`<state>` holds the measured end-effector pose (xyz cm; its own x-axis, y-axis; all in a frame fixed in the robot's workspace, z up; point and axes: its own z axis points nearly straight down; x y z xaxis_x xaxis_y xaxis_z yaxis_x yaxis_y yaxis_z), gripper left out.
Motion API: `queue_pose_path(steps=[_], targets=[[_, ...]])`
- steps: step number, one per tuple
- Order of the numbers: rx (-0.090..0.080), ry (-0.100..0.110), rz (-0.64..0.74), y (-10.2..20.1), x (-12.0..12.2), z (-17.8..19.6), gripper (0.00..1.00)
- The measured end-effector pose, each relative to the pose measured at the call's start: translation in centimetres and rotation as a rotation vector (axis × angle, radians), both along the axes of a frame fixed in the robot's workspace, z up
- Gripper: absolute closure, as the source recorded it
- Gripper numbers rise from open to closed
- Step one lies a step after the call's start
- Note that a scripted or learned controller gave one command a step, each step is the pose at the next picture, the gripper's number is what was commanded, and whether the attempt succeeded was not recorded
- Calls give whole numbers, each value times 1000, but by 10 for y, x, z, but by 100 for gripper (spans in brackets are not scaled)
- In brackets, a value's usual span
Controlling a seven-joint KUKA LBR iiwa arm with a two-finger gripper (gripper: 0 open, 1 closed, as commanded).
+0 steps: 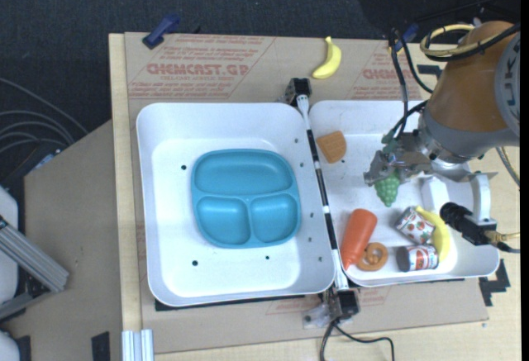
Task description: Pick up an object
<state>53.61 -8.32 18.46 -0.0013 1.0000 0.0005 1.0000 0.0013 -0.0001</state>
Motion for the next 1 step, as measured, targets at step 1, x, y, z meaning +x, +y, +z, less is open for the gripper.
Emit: queue_pose_path(steps=[1], targets=[[0, 1, -1, 50, -57, 71, 100]])
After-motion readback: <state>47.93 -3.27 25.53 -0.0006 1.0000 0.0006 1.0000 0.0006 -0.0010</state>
